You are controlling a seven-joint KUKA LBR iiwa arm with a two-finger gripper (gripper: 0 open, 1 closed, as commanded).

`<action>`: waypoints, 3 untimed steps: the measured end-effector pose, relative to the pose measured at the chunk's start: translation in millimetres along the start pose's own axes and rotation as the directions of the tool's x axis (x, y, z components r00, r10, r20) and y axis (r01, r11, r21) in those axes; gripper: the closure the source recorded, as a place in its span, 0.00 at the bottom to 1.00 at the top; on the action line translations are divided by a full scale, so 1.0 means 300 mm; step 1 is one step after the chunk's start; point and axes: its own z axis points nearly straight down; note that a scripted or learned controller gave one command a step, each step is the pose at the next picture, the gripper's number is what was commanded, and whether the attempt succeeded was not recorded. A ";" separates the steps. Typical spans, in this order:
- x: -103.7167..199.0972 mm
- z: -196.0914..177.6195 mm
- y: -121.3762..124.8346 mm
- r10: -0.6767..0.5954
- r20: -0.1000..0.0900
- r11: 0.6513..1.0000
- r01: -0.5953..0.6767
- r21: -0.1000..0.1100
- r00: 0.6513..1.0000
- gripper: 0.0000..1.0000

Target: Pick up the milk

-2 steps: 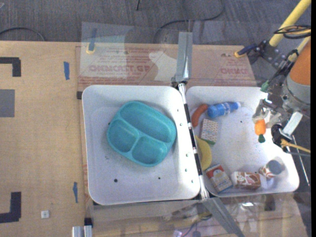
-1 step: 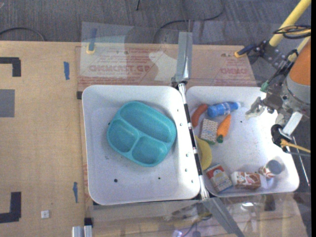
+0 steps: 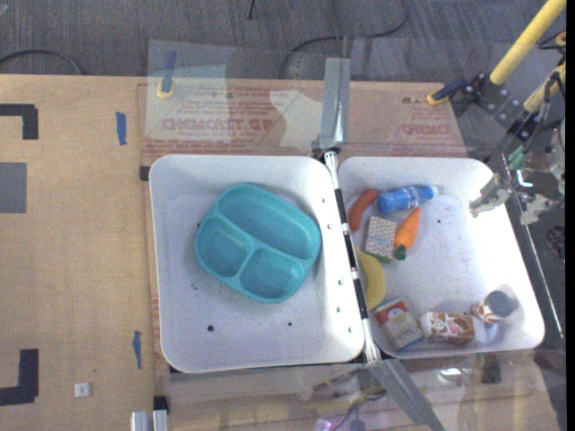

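Over the right bin's far right rim hangs my claw (image 3: pixel 490 196), above the wall, gripping nothing; whether it is spread or pressed together I cannot tell. Well apart from me, the milk carton (image 3: pixel 447 328) lies on its side along the near wall of the right bin (image 3: pixel 449 241), between a small red-and-white box (image 3: pixel 398 322) and a tipped can (image 3: pixel 497 306). Across the divider, a teal divided plate (image 3: pixel 259 241) sits in the left bin (image 3: pixel 180 312).
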 end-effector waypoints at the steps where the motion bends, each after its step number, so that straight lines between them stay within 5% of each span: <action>1: -0.017 0.154 -0.256 -0.154 -0.003 0.988 0.154 0.003 0.988 0.00; 2: -0.030 0.377 -0.254 -0.388 -0.005 0.922 0.388 0.002 0.922 0.00; 3: -0.008 0.525 -0.249 -0.573 0.002 0.819 0.573 -0.006 0.819 0.00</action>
